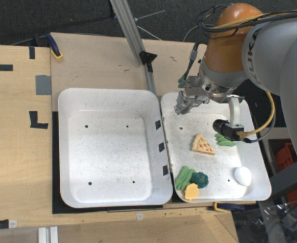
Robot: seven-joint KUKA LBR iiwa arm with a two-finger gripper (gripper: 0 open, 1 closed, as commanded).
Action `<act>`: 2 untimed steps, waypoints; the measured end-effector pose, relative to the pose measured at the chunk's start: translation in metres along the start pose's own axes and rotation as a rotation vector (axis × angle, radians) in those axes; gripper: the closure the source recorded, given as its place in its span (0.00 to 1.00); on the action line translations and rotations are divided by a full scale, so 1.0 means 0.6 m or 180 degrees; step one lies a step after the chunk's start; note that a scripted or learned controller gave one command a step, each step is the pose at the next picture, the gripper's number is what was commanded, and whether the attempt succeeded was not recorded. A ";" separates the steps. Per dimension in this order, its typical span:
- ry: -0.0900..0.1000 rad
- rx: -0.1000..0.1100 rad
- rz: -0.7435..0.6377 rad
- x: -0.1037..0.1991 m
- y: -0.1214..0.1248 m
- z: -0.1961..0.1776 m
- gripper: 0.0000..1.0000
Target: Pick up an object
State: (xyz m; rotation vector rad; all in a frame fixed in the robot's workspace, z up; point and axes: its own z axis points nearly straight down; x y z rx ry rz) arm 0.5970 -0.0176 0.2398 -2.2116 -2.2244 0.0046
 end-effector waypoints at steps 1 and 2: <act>0.0002 -0.0004 -0.0004 0.090 -0.050 -0.003 1.00; 0.0001 -0.0003 -0.0005 0.174 -0.096 -0.006 1.00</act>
